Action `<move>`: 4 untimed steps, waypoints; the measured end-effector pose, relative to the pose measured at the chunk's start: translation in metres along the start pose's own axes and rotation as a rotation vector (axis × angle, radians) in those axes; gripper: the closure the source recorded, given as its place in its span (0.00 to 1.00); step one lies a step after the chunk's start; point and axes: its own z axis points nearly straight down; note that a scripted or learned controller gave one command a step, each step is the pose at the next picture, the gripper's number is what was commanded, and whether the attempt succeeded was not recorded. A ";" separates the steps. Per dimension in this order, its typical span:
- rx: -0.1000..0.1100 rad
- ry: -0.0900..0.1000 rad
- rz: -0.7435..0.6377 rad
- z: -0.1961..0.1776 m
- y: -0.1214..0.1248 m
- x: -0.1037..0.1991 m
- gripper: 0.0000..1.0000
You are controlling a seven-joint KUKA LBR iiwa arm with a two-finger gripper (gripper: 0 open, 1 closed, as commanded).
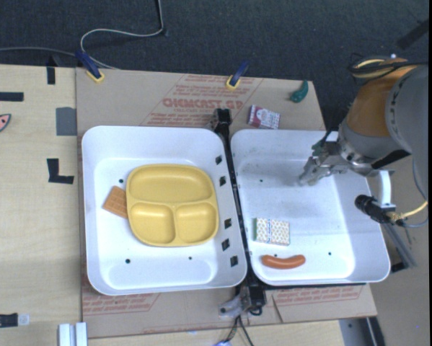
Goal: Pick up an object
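A toy hot dog (pixel 283 261), a thin orange-red sausage shape, lies near the lower edge of the right bin (pixel 345 215), just below a small patterned packet (pixel 272 231). The gripper (pixel 311 173) hovers in that bin's upper part, well apart from both; whether its fingers are spread or clenched cannot be told. The left bin (pixel 100 193) holds a yellow divided plate (pixel 174 203).

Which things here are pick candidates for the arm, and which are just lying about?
Belongs to the job:
- gripper, above the right bin
- hot dog and patterned packet in that bin
- yellow divided plate and waffle piece in the left bin

Lying about, outside the bins:
- small carton
- teal item
- two clamps
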 end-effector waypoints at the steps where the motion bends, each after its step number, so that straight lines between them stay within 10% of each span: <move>1: 0.000 0.000 0.000 0.000 0.000 0.000 0.00; 2: 0.000 0.001 -0.001 -0.009 0.000 0.000 1.00; 3: 0.001 0.001 -0.001 -0.009 0.000 0.000 0.00; 4: 0.001 0.001 -0.001 -0.019 0.000 0.001 1.00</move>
